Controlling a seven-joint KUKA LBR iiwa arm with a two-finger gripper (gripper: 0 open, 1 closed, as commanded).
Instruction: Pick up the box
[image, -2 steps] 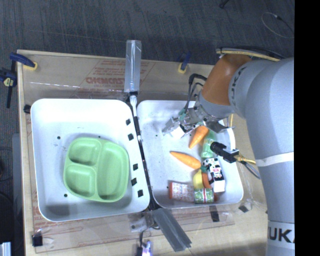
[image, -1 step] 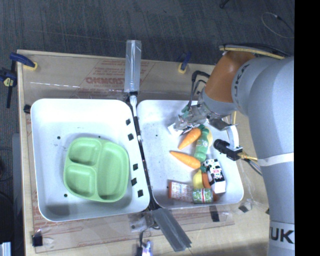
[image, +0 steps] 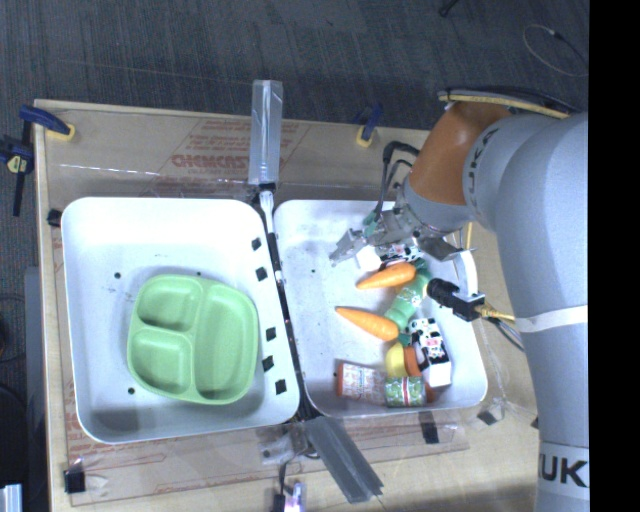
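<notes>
Two carrots (image: 372, 300) crowd the cow-print box (image: 432, 352) in the right bin (image: 300, 300); gripper (image: 385, 235) hovers apart, grip state indiscernible.

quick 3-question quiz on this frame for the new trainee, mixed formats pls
1. True or false: the green divided plate lies in the same bin as the two carrots.
2. Multiple choice: the gripper is over A) the left bin, B) the far part of the right bin, C) the bench outside both bins.
3. Fill in: the cow-patterned box lies near the right bin's ____ wall, as seen in the camera view.

Key
1. False. The plate is in the left bin; the upper carrot and lower carrot are in the right bin.
2. B.
3. Right.
</notes>
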